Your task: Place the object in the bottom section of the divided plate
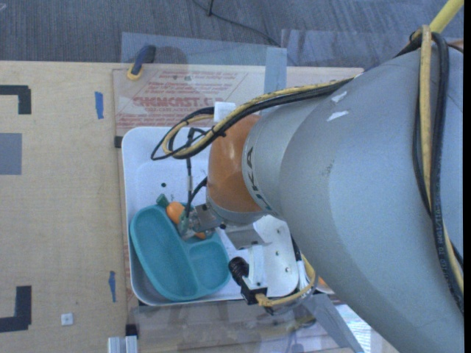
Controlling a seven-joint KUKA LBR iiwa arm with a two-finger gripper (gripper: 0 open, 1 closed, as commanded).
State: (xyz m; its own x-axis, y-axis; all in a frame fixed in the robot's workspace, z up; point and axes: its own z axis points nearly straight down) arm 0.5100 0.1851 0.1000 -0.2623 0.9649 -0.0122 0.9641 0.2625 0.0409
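Orange object (174, 212) at the teal divided plate's (158, 252) upper rim, not yet in a section.
Gripper (193, 225) low beside it, apparently for placing; grip state can't tell, arm (353, 190) hides it; white bin (140, 160) underneath.

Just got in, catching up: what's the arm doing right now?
The KUKA arm reaches in from the right over a white bin. Its tool sits low at the upper edge of a teal divided plate lying in the bin. A small orange object is right beside the tool at the plate's rim, not in any section. Whether the tool holds it can't be told.
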